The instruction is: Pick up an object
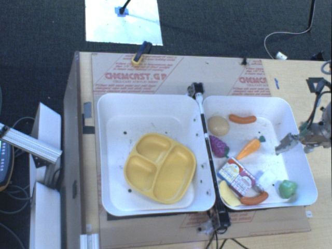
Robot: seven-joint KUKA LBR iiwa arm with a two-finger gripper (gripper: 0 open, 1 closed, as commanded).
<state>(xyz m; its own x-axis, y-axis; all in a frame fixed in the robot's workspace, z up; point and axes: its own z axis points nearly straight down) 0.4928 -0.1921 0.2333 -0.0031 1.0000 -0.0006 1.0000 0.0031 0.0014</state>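
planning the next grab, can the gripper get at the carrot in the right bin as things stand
Probably yes. The carrot lies apart from its neighbours on the right bin's floor, open from above, and the gripper sits just to its right with nothing between them.

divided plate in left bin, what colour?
Yellow: the three-compartment plastic plate, clearest in the camera view.
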